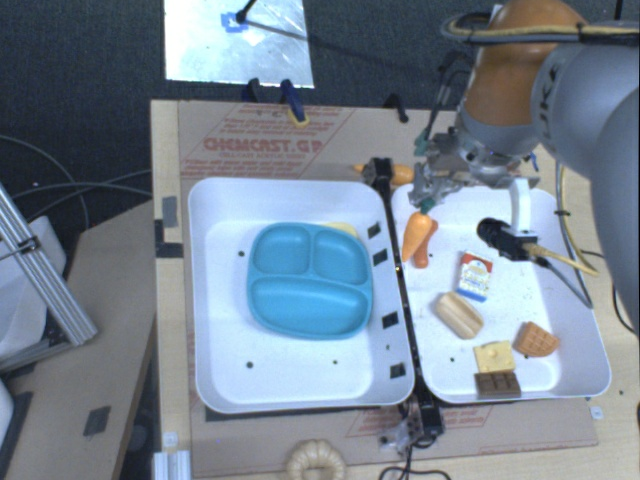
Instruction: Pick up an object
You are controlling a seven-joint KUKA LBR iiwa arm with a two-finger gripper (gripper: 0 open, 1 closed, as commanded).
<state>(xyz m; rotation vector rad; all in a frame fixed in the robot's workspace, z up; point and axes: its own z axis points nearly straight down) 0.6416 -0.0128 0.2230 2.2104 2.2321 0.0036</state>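
My arm (590, 98) enters from the right, its broad grey link filling the upper right corner. The orange band (520, 53) sits above my wrist (480, 158), which bends downward and leftward. My gripper (428, 193) hangs below the wrist, pointing down at the upper left part of the right-hand bin, cables looping around the wrist.

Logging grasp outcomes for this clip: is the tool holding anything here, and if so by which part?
It cannot be told. The tool sits right at the green top end of the carrot in the right bin, but no clear grip on it shows.
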